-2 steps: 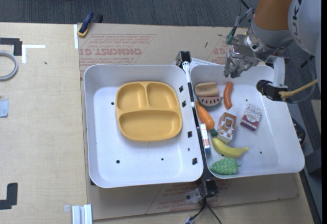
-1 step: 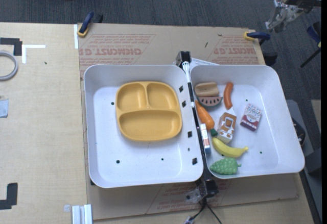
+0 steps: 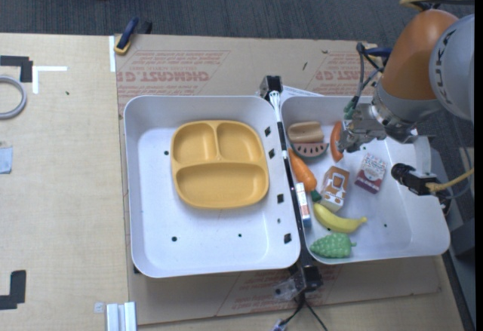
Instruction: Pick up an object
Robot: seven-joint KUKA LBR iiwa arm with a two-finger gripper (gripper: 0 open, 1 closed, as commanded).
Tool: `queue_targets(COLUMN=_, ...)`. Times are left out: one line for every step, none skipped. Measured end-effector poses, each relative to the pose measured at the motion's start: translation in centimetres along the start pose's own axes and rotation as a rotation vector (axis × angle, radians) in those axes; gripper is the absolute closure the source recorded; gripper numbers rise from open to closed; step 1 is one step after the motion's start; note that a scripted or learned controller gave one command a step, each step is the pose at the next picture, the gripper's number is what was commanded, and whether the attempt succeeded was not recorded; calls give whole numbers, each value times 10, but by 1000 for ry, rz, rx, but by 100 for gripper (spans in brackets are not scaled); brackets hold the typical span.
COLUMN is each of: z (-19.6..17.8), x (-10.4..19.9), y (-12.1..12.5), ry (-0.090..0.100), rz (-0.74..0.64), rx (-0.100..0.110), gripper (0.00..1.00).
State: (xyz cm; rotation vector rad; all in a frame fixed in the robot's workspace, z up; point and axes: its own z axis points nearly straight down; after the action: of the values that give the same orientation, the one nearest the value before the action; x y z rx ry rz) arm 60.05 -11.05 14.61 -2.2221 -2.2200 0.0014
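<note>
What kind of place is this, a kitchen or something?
Probably a robot lab bench, not a kitchen: the robot arm reaches over two white bins, the food looks like toys, and tape marks dot the surface.

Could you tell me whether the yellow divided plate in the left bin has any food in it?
Empty. The yellow divided plate shows bare yellow in all three compartments; the toy foods, such as the banana, lie in the right bin.

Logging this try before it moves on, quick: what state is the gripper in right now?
Gripper: low over the right bin, beside the red object; open or shut cannot be told, and no held object is visible.
</note>
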Motion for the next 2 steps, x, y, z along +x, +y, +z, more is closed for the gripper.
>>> queue_targets(z=0, x=0, y=0, ry=0, rz=0, rx=0, gripper=0)
queue_targets(z=54, x=-16, y=16, ry=0, rz=-182, rx=0, gripper=0)
